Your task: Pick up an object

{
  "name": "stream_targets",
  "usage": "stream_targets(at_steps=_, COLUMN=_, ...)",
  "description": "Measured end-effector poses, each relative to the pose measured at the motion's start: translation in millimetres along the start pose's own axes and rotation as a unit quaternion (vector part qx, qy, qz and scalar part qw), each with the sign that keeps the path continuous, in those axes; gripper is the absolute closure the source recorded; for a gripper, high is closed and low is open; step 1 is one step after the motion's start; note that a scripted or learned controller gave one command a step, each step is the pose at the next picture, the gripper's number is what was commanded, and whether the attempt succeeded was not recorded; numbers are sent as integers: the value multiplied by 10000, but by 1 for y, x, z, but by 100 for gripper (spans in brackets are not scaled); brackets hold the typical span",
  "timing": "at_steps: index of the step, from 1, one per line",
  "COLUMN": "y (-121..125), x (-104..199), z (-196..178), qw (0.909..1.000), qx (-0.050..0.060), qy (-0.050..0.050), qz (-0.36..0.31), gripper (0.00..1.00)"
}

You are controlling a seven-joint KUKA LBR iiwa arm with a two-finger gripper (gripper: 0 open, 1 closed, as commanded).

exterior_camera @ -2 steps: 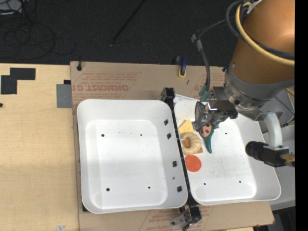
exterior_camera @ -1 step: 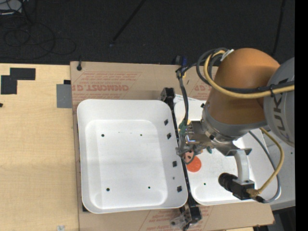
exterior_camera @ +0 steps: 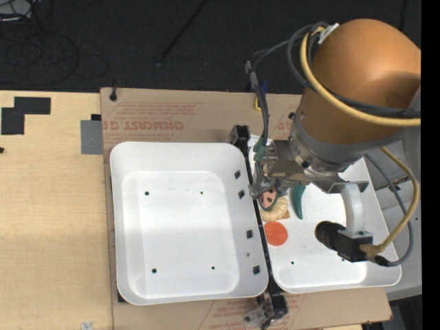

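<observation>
My gripper (exterior_camera: 265,184) reaches down into the right bin (exterior_camera: 323,273) close to its left wall, mostly hidden under the big orange-banded arm. Just beneath it lie a small pinkish object (exterior_camera: 269,199) and a pale tan ring-shaped piece (exterior_camera: 276,212). A flat orange-red disc (exterior_camera: 276,234) rests a little nearer the front. A teal curved object (exterior_camera: 298,201) lies to the right of the pinkish one. I see nothing gripped between the fingers.
The left bin (exterior_camera: 130,184) sits beside the right one, with black clips along the shared divider (exterior_camera: 251,212). A black cylindrical part (exterior_camera: 338,239) on the arm hangs over the right bin. Cardboard and a wooden bench surround the bins.
</observation>
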State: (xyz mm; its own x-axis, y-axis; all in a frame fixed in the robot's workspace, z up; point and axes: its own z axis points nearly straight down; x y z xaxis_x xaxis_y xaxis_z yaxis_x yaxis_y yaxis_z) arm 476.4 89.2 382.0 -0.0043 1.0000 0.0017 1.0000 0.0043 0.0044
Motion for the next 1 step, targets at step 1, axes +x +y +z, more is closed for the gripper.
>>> stream_targets(at_steps=1, y=1, x=60, z=-157, qw=10000, qx=-40, qy=18, qz=-10, gripper=100)
